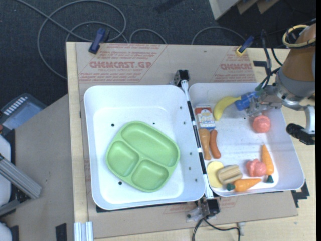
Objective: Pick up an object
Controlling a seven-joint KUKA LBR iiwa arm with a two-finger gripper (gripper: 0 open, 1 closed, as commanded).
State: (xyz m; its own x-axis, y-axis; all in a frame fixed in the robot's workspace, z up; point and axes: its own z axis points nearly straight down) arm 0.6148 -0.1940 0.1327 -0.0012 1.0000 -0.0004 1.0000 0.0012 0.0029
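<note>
Bench (pixel 150 64) seen topped with printed brown board, dark carpet and cables around; pincer (pixel 258 107) poised just above pink object (pixel 261 123) in right bin (pixel 296 169), finger state not discernible

A robotics lab is showing here: loose grey cables (pixel 75 21) are trailing over dark carpet (pixel 30 49) beyond the clamped brown cardboard-covered bench (pixel 150 59) bearing two shallow white plastic bins (pixel 95 104).
</note>
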